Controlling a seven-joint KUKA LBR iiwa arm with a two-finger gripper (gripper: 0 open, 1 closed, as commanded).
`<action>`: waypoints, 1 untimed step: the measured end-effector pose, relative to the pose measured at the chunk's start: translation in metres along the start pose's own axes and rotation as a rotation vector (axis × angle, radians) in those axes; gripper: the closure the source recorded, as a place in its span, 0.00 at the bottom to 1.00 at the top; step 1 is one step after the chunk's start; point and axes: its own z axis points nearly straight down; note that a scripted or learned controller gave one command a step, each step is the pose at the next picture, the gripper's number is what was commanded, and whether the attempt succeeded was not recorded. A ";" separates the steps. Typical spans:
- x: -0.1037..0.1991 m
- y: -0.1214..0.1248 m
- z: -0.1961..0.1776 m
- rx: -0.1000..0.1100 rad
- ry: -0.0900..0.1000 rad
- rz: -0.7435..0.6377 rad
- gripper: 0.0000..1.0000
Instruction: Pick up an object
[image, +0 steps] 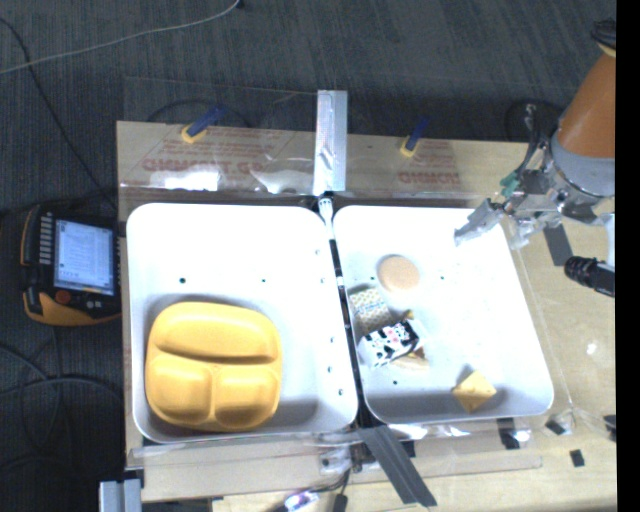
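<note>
In the right bin (520, 330) lie a round tan disc (399, 272), a dotted grey-white piece (367, 303), a black-and-white patterned toy (388, 342) and a small yellow wedge (475, 390). A big yellow moulded block (212, 362) fills the front of the left bin (160, 225). My gripper (492, 232) hangs over the right bin's far right corner, well above and to the right of the tan disc. Its fingers stand open with nothing between them.
A control pendant (70, 262) with a lit screen lies on the floor left of the bench. A metal post (331, 140) rises behind the divider between the bins. Two clips (203, 124) (412, 140) hold plastic sheeting at the back edge.
</note>
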 end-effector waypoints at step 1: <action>0.030 -0.060 0.126 0.002 0.002 0.027 0.00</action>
